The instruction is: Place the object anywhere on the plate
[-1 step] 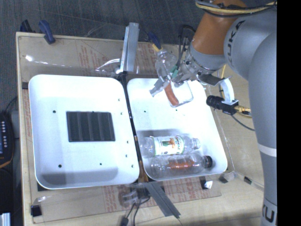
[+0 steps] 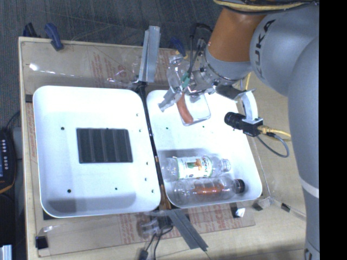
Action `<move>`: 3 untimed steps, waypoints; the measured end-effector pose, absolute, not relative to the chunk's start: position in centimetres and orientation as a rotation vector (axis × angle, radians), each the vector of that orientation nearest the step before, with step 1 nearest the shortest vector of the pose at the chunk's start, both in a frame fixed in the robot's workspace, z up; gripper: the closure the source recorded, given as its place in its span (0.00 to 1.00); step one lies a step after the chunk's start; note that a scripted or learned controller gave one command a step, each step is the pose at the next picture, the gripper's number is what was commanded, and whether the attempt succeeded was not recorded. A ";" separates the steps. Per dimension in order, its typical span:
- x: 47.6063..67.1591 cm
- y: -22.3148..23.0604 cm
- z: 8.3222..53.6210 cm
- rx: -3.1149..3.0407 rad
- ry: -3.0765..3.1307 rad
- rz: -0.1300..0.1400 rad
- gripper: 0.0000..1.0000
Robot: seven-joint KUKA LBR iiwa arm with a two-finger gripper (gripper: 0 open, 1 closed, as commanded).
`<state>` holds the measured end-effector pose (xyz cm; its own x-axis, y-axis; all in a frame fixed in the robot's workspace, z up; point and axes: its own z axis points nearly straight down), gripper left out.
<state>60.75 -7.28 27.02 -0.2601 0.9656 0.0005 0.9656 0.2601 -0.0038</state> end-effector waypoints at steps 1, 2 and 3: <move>55.5 -1.2 30.8 -1.897 -2.501 0.004 1.00; 54.6 5.5 23.2 -1.983 -2.431 0.010 1.00; 56.9 0.5 25.1 -1.959 -2.451 0.007 1.00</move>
